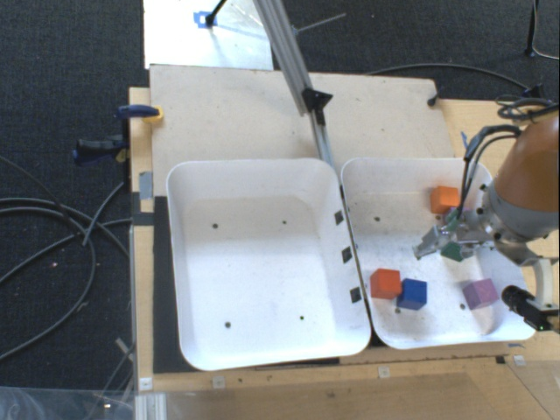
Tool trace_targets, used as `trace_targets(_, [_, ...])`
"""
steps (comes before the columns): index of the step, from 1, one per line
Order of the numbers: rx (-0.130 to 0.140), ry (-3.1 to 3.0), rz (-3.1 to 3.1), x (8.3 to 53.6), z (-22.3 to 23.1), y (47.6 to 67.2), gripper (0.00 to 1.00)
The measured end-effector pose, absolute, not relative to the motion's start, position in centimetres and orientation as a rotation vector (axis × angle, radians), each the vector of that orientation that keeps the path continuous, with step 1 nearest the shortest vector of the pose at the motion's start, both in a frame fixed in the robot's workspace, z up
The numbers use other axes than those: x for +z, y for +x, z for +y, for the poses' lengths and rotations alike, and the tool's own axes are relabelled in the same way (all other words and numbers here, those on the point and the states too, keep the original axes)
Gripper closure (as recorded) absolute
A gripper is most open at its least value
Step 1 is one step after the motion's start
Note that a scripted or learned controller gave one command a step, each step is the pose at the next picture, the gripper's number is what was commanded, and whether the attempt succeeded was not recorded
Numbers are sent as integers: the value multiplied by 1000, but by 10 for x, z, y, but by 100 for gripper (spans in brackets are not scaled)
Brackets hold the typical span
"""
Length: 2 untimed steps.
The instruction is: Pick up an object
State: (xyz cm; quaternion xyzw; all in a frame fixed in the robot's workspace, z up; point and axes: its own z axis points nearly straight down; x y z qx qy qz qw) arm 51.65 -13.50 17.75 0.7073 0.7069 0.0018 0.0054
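Jaws [444, 240] over right bin [385, 191], possibly around green block [453, 252]; grip unclear.

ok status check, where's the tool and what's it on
Tool low in right bin, over green block; grasp unconfirmed. Orange block close behind. Red, blue, purple blocks apart.

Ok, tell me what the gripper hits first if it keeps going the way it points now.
Probably the green block, which sits right at the gripper tip, above the right bin floor; depth is hard to judge from this slanted view.
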Motion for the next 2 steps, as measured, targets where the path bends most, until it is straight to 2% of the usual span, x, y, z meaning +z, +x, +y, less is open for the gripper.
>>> trace_targets(1, [17,2207,2216,113,-106,496,0])
trace_targets(2, [7,2214,2214,207,-145,497,0])
